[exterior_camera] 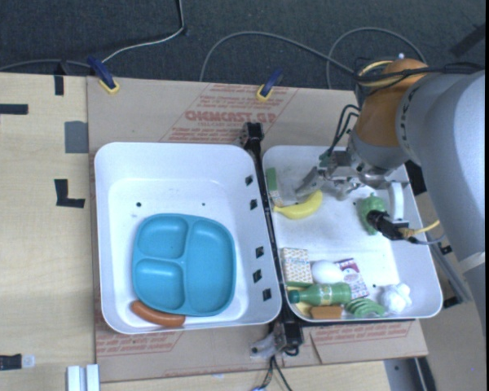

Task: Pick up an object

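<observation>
My gripper (323,187) hangs over the upper part of the right bin (416,259), with the arm's orange band (389,104) above it. Its fingers stand open, one on each side of the upper right end of a yellow banana (298,208) that lies on the bin floor near the left wall. Nothing shows held between the fingers. A small green toy (372,212) lies just right of the gripper.
Along the right bin's front edge lie a waffle-like square (296,264), a white egg shape (327,271), a green bottle (318,294) and a white crumpled item (396,296). The left bin (114,186) holds a blue divided plate (183,263) and a sausage (157,315).
</observation>
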